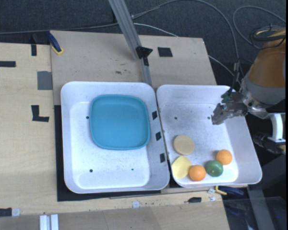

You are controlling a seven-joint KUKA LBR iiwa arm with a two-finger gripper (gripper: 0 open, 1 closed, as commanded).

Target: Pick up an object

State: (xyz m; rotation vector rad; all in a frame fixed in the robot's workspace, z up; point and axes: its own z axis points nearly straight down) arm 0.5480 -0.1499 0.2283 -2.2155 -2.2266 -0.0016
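Note:
The right bin [192,104] holds a tan round disc [184,144], a yellow piece [180,166], two orange balls [197,172] [223,156] and a green ball [213,167], all clustered at its near end. My gripper [219,117] hangs over the bin's right side, above and to the right of the disc, well apart from every object. Nothing shows between its tips.
The left bin [77,171] holds a blue square plate [119,121]. A grey metal pole [129,28] slants down to the junction of the bins. Cables run over the dark floor at the back right.

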